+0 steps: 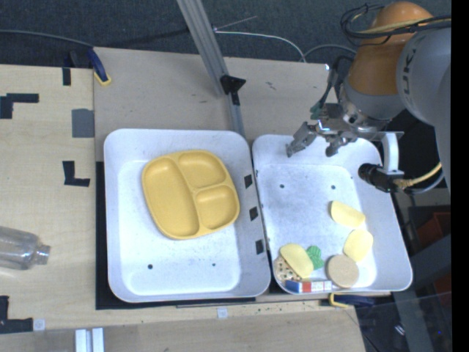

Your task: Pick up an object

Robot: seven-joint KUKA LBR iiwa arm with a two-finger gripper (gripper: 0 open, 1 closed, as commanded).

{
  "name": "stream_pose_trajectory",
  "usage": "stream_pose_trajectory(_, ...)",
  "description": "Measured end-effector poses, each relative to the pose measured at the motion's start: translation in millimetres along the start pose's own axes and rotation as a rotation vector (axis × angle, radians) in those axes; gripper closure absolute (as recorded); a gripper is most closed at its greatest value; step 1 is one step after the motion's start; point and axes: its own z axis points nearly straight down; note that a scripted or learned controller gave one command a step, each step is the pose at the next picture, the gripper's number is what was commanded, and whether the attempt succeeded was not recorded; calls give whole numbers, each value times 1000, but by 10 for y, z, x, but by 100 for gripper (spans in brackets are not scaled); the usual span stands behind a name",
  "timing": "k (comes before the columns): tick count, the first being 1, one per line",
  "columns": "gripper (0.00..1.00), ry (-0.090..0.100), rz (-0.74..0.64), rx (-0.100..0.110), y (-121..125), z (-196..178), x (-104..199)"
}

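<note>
My gripper [316,145] hangs over the far edge of the right bin [308,189], its two grey fingers spread apart with nothing between them. Well below it, in the bin's near right part, lie several small objects: a yellow piece [346,213], a second yellow piece [357,244], a tan round disc [342,270], a pale yellow oblong [296,259] and a small green item [314,255]. A flat patterned piece [286,271] rests at the bin's near edge. All of them sit apart from the gripper.
A yellow divided plate [190,193] lies in the left bin [132,262]. A grey metal pole [201,31] slants down from the top to between the bins. A clear plastic bottle [20,248] lies on the bench at far left.
</note>
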Motion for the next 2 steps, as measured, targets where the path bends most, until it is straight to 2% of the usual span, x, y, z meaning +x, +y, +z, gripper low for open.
stream_pose_trajectory(1, 0, -2, 3, 7, -145, 613, -210)
stream_pose_trajectory(2, 100, 0, -1, 1, -122, 476, -183)
